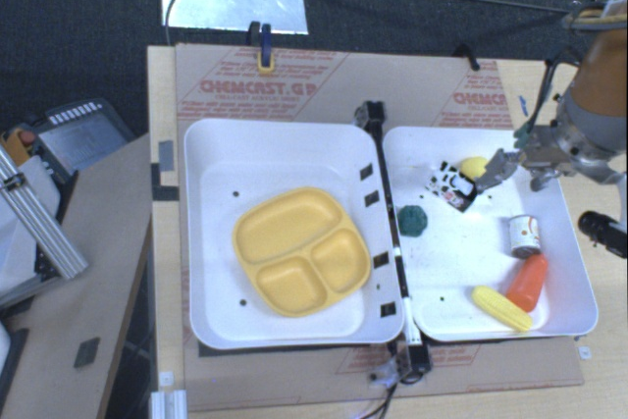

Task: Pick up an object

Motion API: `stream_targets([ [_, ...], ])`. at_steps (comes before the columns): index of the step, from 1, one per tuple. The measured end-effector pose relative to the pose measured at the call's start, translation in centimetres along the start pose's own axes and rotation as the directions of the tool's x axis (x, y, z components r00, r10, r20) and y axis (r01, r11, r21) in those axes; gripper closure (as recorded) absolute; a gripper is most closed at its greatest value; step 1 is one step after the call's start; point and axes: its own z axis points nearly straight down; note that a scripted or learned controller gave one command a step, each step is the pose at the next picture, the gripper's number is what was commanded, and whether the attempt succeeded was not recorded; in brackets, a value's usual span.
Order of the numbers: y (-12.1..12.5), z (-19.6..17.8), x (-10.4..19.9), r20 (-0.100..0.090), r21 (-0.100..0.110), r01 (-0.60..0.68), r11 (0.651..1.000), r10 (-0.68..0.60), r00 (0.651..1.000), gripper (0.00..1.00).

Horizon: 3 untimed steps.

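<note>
The arm reaches in from the right, and its claw (pixel 488 174) hangs low over the upper part of the right bin (pixel 579 319); whether it is spread or pressed together cannot be told. Just beside the claw lie a yellow round object (pixel 473 167) and a black-and-white toy (pixel 452 185). A dark green ball (pixel 411 220) sits near the bin's left wall. Lower right, a small can (pixel 523 235), an orange carrot-like piece (pixel 528 282) and a yellow corn-like piece (pixel 501 307) lie close together. The left bin (pixel 211 309) holds a yellow divided tray (pixel 299 250).
</note>
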Motion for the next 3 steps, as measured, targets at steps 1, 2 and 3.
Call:
stream_targets([
  [1, 0.2, -0.6, 0.0, 0.002, -0.012, 0.003, 1.0, -0.003, 1.0, 0.0],
  [2, -0.5, 3.9, 0.3, 0.001, -0.009, 0.001, 1.0, 0.0, 1.0, 0.0],
  [3, 0.1, 8.2, 0.2, 0.001, -0.008, 0.001, 1.0, -0.001, 1.0, 0.0],
])
